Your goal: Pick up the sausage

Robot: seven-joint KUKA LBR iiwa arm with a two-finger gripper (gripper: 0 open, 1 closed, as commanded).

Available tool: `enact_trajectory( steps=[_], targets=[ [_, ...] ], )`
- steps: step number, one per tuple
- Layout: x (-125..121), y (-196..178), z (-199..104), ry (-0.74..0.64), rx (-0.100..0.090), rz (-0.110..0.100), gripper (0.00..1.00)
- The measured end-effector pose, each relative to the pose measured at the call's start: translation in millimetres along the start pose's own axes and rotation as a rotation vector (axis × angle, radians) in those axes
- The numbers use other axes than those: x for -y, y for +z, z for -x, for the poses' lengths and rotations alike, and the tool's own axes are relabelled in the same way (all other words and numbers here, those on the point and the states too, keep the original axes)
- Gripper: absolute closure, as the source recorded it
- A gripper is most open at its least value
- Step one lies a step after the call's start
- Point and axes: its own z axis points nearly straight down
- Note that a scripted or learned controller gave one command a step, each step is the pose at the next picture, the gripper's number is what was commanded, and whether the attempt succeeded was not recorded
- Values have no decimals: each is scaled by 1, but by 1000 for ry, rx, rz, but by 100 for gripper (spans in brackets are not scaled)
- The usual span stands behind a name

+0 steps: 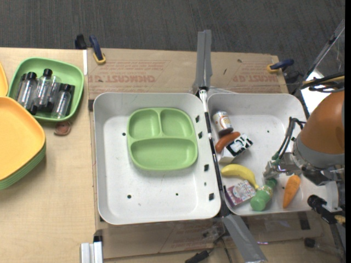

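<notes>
Sausage (227,141): smooth, reddish-brown, elongated, lying at a slant in the right bin (274,104) near its left wall, between a small can (221,120) and a black-and-white item (239,144). Below sit a curved yellow banana (239,172) and a tapered orange carrot (290,190). Gripper (272,169) hangs beside the carrot, well apart from the sausage; finger state cannot be determined, the grey arm (324,136) hiding detail.

Dark grey carpet (164,10) beyond wooden bench (49,223)
</notes>
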Motion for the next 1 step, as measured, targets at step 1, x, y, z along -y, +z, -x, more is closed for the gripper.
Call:
enact_trajectory(
  steps=[1],
  targets=[
    [-5, -1, 24, 215, 1, 3, 100]
  ],
)
